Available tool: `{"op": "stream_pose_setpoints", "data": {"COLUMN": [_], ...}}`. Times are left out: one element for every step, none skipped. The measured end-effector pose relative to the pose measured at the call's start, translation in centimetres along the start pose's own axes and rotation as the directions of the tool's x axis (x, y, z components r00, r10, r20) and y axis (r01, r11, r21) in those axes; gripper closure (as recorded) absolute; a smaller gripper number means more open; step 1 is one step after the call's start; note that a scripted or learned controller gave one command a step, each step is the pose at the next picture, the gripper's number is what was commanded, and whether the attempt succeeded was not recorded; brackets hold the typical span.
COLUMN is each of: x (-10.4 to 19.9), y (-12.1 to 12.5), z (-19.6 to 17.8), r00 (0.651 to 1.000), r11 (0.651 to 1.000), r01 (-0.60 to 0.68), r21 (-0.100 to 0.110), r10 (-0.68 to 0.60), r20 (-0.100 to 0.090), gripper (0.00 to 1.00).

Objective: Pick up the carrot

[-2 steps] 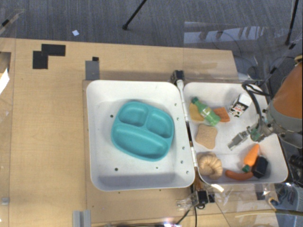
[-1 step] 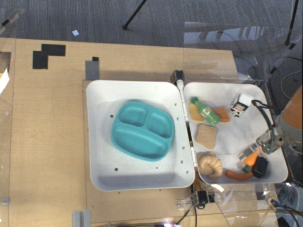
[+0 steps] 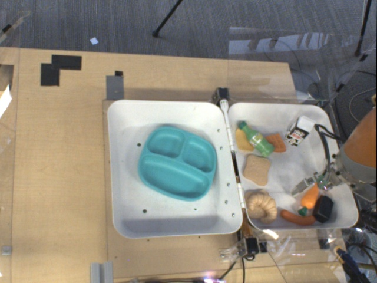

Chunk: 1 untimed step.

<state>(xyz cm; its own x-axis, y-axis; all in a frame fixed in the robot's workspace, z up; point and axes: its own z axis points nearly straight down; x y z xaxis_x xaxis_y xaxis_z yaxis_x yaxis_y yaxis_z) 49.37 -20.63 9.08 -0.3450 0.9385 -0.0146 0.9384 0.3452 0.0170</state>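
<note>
Bench carrying two white bins; gripper (image 3: 315, 188) is sitting at right bin (image 3: 277, 112) front-right corner, fingers straddling carrot (image 3: 308, 198), apparently clamped; lift remaining.

The gripper (image 3: 315, 188) sits in the right bin (image 3: 347, 217) at its right side, the carrot (image 3: 308, 197) just below it. Left of it lie bread (image 3: 257, 170) and croissant (image 3: 261, 206); the divided plate (image 3: 178, 163) lies farther left, in the left bin (image 3: 123, 217).

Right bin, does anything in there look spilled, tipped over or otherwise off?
The green bottle lies on its side across other toy food near the right bin's left wall. Otherwise just a loose jumble; nothing spilled or broken.
</note>
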Motion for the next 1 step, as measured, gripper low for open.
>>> {"op": "stream_pose_setpoints", "data": {"x": [0.09], "y": [0.37], "z": [-1.08], "r00": [1.0], "r11": [1.0], "r01": [0.009], "r21": [-0.004], "r10": [-0.009], "r20": [-0.002], "gripper": [1.0]}}
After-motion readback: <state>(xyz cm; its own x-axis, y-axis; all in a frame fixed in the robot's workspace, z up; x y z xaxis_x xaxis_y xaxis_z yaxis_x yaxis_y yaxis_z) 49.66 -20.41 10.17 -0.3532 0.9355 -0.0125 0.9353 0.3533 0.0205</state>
